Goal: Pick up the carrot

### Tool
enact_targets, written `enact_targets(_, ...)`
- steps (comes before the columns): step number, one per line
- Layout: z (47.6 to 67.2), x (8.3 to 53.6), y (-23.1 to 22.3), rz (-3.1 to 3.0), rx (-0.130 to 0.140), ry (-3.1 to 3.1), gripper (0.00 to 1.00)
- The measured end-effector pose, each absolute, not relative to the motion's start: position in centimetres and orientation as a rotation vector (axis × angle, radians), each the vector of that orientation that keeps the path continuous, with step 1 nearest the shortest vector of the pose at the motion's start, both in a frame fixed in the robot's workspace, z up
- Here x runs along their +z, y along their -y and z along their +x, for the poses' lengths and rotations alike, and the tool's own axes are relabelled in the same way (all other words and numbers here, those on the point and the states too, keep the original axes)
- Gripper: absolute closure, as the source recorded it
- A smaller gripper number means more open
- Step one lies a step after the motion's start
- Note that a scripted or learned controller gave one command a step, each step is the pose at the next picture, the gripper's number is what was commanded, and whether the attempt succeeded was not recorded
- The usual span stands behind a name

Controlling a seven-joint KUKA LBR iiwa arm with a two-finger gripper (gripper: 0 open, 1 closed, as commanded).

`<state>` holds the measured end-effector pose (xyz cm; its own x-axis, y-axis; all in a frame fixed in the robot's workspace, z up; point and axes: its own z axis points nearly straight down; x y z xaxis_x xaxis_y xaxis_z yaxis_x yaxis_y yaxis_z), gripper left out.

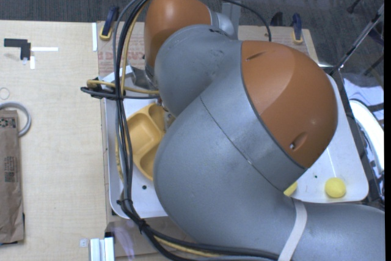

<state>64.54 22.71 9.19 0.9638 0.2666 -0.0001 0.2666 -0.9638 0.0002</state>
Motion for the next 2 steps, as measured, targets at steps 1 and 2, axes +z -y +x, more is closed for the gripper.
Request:
enact_targets(1,58.5,15.4,-15.1,3.120,-0.004,-0.345,0.00)
enact_targets(2,65.1,12.4,-20.0,3.123,-0.004,-0.330,0.00)
